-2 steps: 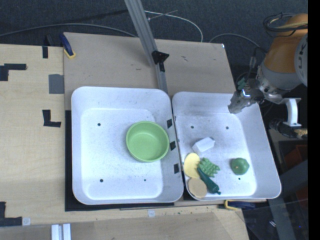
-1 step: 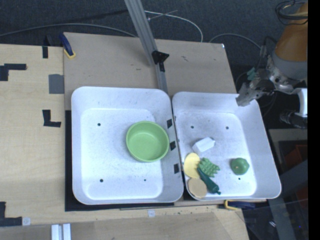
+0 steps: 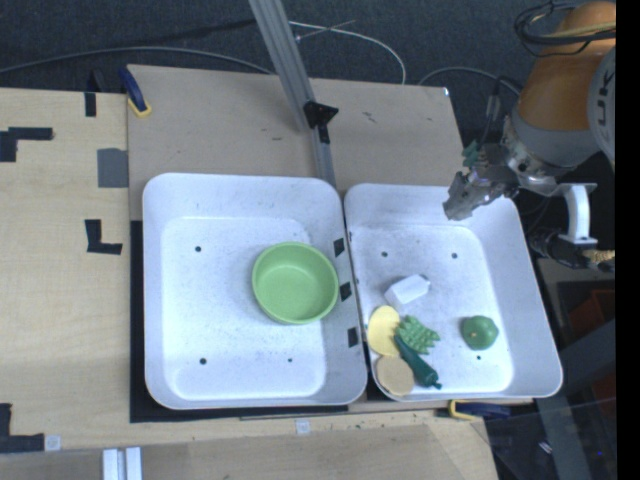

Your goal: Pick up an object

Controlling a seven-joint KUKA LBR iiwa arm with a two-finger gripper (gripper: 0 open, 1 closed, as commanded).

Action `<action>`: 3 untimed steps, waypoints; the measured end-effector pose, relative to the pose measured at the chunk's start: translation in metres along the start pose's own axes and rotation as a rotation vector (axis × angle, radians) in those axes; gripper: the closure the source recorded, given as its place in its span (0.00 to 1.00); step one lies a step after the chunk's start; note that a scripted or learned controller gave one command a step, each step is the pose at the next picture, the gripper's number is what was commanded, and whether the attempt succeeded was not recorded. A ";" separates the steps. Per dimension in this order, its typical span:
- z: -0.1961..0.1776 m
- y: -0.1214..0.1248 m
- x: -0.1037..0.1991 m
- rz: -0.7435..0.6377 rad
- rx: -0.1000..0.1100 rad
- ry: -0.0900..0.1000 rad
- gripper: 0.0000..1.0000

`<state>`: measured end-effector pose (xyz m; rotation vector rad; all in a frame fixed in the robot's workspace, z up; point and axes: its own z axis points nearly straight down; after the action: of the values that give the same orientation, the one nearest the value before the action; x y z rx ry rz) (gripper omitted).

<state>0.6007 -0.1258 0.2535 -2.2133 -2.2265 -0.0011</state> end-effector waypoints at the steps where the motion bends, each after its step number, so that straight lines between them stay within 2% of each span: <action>1: 0.016 -0.015 0.052 0.001 0.003 -0.001 1.00; 2: 0.028 -0.029 0.097 0.001 0.003 -0.001 1.00; 3: 0.025 -0.034 0.156 -0.002 0.001 0.000 1.00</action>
<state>0.5662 0.0295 0.2290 -2.2104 -2.2277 0.0001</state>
